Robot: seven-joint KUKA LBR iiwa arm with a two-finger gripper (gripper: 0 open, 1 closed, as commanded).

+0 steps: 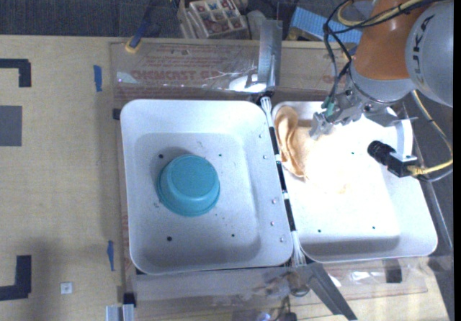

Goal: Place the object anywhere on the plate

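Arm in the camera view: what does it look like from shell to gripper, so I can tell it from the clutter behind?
The arm has a rounded grey shell with dark KUKA lettering, and a glossy orange band sits above the wrist. Thin black cables loop beside the band. The gripper is small, of silver metal with a touch of teal.

— Where does the plate (189,184) sit?
— In the left bin (131,168), near its middle, apart from every wall.
— And the object (292,143)?
— In the right bin (360,240), against its left wall, toward the far end. The gripper (322,124) hangs just beside the object's right edge, possibly touching it; the glare there makes that hard to tell.
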